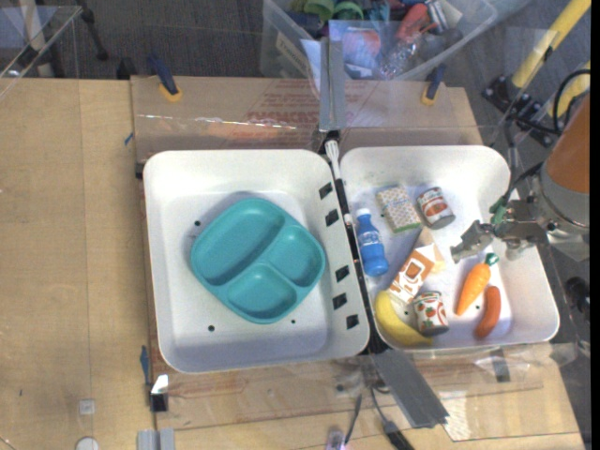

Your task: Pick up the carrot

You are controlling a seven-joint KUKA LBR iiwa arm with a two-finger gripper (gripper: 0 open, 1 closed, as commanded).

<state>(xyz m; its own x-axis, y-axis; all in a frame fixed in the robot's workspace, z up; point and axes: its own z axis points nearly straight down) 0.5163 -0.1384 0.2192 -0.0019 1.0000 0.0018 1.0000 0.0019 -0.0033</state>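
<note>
Here the orange plastic carrot with a green top [472,288] lies tilted in the right shallow white bin [530,331], between a small carton with orange print [415,272] and a reddish-brown sausage [488,310]. The claw [489,235] hovers just above the carrot's green end, nothing between its fingers; open or closed, I cannot tell. A teal divided plate [256,260] sits in the left white bin [169,251].
</note>
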